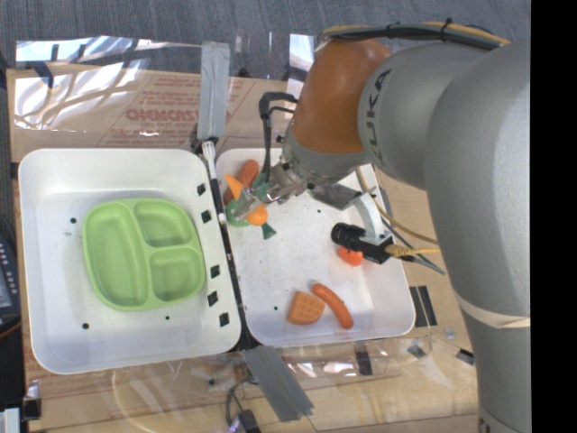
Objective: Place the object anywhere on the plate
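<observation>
Gripper (256,198): low over the upper left corner of the right bin (297,255), close to the wall shared with the left bin (52,197).
Grip state: cannot be told; the tip is lost among the small pieces below it.
Orange piece (259,215): in the right bin, just beneath the gripper's tip, touching or nearly so. Whether it is held is unclear.
Green scrap (269,232): just beside the orange piece, on its lower right.
Carrot-coloured piece (248,171): just above the gripper, near the bin's top wall.
Yellow wedge (233,188): to the gripper's left, against the dividing wall.
Small red-orange piece (350,258): mid-bin, well right of the gripper.
Waffle (306,308) and sausage (334,305): side by side near the right bin's lower wall.
Plate (113,251): green, three compartments, in the middle of the left bin, well apart from the orange piece.
</observation>
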